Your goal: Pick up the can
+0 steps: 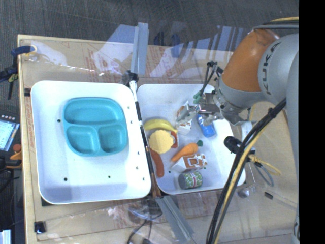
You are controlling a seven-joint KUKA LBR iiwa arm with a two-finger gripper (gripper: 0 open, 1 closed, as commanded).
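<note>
Hovering over the right bin (231, 179), the tool (205, 109) sits just above a blue item (207, 128); finger state: can't tell. Can (190, 179) lies near the bin's front edge, below carrot (185, 151), apart from the tool.

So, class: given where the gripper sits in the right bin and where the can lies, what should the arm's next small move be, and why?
Probably shift the gripper toward the bin's near edge, to above the can. The gripper sits by the blue object near the bin's far side, while the can lies on its side near the front rim, past the carrot and a small carton.
</note>
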